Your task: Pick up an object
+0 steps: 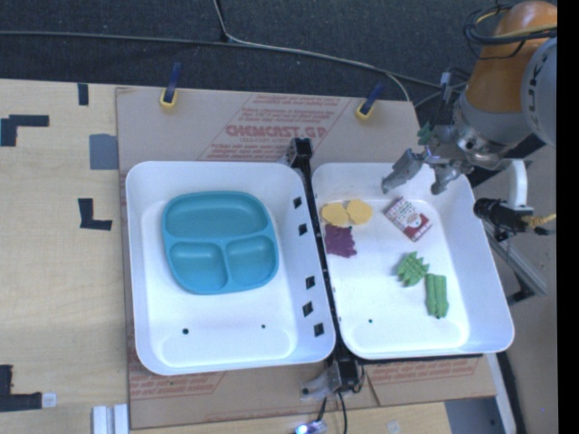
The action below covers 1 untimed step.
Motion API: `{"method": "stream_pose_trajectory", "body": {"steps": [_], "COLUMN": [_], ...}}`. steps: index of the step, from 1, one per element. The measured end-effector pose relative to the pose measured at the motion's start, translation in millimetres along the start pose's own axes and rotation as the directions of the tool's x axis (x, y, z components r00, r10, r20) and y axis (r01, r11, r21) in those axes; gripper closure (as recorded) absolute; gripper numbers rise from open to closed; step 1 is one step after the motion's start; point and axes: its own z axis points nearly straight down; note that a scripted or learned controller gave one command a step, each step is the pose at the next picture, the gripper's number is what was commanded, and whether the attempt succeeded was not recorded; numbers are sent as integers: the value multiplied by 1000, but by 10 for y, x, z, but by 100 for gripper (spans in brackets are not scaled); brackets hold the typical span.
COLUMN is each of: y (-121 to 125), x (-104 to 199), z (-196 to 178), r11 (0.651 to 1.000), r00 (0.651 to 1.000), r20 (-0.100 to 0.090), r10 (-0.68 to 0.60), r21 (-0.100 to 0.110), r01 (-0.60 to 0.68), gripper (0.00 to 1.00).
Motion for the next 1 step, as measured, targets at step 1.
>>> {"method": "stream_pose_trajectory", "body": {"steps": [1], "y": [20], "x": [3], "z": [-56], "r11": [1000], "r00": [1000], "r20": [2], "r10": [-3], "r21": [-9], "r01": [3], "gripper": [0]}}
